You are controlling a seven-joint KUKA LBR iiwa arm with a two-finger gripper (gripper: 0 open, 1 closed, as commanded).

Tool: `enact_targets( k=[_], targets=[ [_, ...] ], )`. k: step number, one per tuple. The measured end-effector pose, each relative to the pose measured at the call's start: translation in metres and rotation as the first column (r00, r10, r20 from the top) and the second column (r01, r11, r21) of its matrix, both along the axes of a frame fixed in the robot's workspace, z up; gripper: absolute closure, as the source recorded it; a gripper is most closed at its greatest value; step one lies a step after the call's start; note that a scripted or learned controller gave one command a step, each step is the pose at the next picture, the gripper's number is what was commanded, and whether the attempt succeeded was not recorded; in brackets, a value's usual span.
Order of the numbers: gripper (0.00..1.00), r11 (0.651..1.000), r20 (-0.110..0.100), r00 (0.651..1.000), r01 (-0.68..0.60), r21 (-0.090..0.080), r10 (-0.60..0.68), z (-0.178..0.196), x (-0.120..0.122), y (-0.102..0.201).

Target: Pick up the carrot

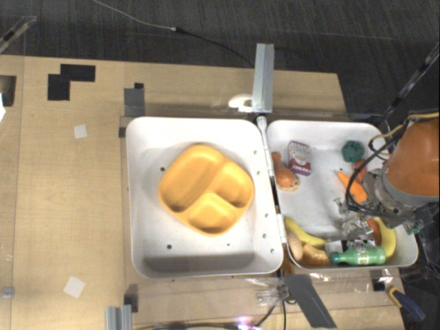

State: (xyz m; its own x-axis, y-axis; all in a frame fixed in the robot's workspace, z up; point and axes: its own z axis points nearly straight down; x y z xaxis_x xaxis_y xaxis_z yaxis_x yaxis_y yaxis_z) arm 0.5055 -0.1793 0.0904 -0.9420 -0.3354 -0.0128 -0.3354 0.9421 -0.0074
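Here, two shallow white bins sit side by side on the wooden counter [69, 205]. The left bin [148, 253] holds one yellow-orange sectioned plastic tray [205, 188]. The right bin [323, 205], taken as landmark, holds several items: one small orange carrot [346, 181] near its right side, one green round piece [353, 150] toward its far right corner, one white-and-purple carton [300, 158], one yellow banana [304, 233] and one green bottle [359, 256] along its near edge. The claw [354, 224] hangs over the right bin's near right part, the carrot just beyond it; whether it is spread or pressed together cannot be told.
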Motion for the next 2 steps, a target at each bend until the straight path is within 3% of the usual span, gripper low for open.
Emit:
enact_targets(
  k=[1,2],
  targets=[
    [1.00,0.999,0.006,0.999,-0.037,-0.004,0.037,0.119,0.007,0.003],
    [1.00,0.999,0.002,0.999,-0.036,-0.001,0.036,0.000,0.000,-0.012]
  ],
)
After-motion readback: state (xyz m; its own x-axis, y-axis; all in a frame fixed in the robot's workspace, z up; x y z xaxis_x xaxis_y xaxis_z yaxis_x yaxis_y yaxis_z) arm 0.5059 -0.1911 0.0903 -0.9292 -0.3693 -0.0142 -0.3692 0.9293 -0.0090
